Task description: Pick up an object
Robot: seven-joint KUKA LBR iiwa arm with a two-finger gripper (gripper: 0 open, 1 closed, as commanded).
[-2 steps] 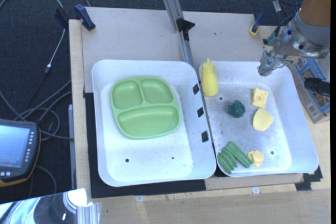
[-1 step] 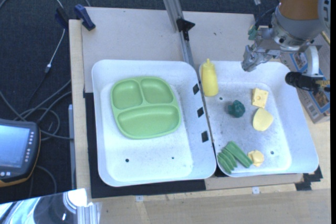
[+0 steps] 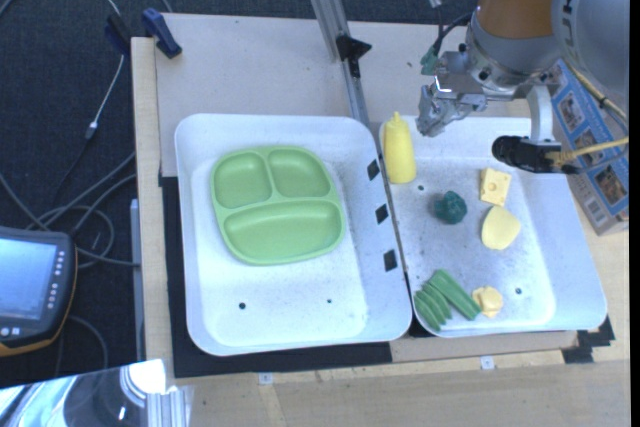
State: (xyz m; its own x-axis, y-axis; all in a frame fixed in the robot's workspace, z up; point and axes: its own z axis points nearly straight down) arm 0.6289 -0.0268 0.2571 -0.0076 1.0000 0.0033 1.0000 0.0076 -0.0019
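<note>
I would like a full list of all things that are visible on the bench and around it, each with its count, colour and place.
left bin: 1, white, left half of bench
divided plate: 1, light green, inside left bin
right bin: 1, white, right half of bench
mustard bottle: 1, yellow, far left corner of right bin
round toy: 1, dark green, middle of right bin
cheese wedge: 1, yellow, right of round toy
yellow lump: 1, below cheese wedge
green pods: 1 bunch, near edge of right bin
small yellow piece: 1, beside green pods
clamp: 1, blue, far left bench corner
tablet: 1, left of bench
gripper: 1, grey, above far edge of right bin
</note>
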